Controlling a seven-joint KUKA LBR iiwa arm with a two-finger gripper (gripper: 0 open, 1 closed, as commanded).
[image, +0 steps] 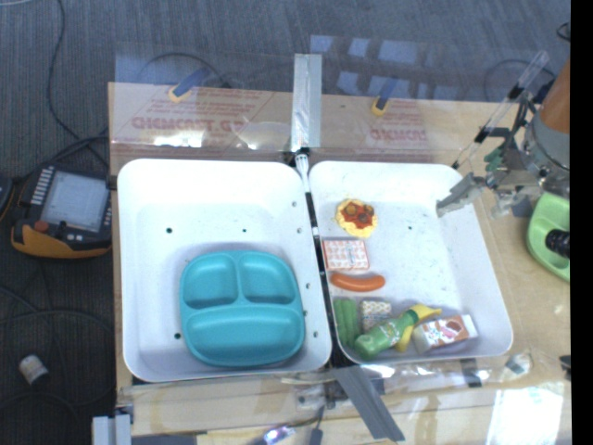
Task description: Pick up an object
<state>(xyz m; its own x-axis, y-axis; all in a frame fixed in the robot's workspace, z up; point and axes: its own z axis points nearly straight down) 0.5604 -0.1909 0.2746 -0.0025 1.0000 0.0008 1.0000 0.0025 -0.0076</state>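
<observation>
We read no clear writing on the toy food crowding the right bin (482, 276); the hot dog (358, 282) lies with its long axis left-right. The pincer (456, 200) hangs above the bin's upper right rim; its state we cannot tell.

1. Two white bins (139, 248); a teal divided tray (243, 306) at 7 o'clock.
2. At centre, a yellow-and-red pizza toy (357, 217), a pink-checked card (345, 253) and an orange-red sausage (358, 283).
3. Green bottle (384, 334) at 5 o'clock.
4. Lime-green device (553, 233) at 3 o'clock.
</observation>
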